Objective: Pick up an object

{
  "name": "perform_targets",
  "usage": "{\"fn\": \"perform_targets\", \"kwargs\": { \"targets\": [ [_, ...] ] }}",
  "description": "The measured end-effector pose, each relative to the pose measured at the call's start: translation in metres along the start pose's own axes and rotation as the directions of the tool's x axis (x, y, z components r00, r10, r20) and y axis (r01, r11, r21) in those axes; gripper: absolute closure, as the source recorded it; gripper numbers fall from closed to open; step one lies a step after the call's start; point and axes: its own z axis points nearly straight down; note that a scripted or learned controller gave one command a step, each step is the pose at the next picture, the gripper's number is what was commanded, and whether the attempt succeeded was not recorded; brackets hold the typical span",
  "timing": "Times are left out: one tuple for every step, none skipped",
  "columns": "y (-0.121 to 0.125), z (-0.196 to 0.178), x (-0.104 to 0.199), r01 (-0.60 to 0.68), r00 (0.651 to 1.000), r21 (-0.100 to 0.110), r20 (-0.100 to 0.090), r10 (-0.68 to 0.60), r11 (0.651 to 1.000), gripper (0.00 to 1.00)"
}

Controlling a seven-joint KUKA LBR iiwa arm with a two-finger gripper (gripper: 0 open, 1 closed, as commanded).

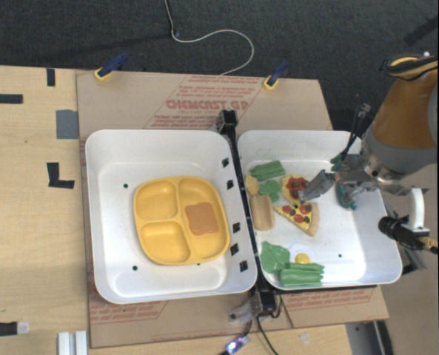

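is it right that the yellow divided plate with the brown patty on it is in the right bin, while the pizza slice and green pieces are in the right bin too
Not quite. The camera view shows the yellow divided plate, with the brown patty in one compartment, in the left bin. The pizza slice and green pieces are indeed in the right bin.

2 bins side by side, touching at the shared wall. Left bin (101,198): divided plate (181,219) near centre, patty (202,218) in its right compartment. Right bin (367,265): pizza slice (299,211) mid-bin, bread piece (262,211) just left of it by the left wall, leafy pieces (289,267) at the front-left corner.
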Motion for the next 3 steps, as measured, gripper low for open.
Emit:
{"fn": "perform_targets", "kwargs": {
  "targets": [
    [0.003,-0.007,0.0,0.004,1.0,-0.013,0.002,-0.004,1.0,0.0],
    [0.01,0.054,0.001,0.003,1.0,-0.008,0.002,-0.003,1.0,0.0],
    [0.006,0.099,0.007,0.003,1.0,-0.01,0.002,-0.003,1.0,0.0]
  ]
}}
